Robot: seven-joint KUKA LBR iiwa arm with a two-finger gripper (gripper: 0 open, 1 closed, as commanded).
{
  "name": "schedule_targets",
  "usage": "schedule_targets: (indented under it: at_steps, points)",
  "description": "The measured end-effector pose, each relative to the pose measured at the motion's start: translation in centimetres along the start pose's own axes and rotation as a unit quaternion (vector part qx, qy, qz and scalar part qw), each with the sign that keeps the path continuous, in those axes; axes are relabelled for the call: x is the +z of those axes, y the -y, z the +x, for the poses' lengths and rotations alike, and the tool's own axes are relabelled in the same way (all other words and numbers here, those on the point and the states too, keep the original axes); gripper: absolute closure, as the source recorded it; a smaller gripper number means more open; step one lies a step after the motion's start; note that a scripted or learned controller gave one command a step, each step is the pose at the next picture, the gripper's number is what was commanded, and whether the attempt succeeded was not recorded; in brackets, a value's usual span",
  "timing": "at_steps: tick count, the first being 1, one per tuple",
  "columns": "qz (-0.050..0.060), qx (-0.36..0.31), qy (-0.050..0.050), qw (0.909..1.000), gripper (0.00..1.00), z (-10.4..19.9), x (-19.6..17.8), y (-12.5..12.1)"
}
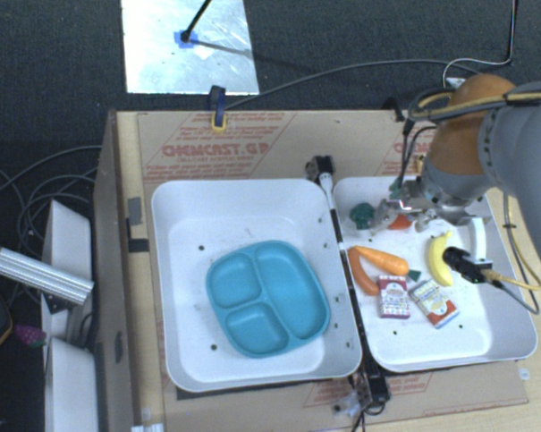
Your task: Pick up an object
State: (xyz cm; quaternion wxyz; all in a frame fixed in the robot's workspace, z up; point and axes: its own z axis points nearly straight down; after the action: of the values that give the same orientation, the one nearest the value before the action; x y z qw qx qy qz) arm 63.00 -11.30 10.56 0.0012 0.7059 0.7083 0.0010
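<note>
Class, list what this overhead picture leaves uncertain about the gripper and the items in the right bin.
- Gripper: finger state hidden under the wrist in the camera view.
- Orange-red item: partly covered by the gripper, identity unclear.
- Small cartons: print too small to read.

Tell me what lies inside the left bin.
The left bin holds one blue divided plate, lying flat toward its near right side, with nothing in its three compartments. The bin floor beneath the plate is covered, so it cannot be checked.
</note>
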Motion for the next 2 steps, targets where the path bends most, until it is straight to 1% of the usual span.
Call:
schedule_targets:
  at_steps: [1, 2]
  points:
    - [0.026, -0.002, -0.003, 0.9997, 0.00, 1.88, 1.90, -3.17]
    - [0.037, -0.002, -0.003, 0.9993, 1.00, 1.69, 1.20, -2.72]
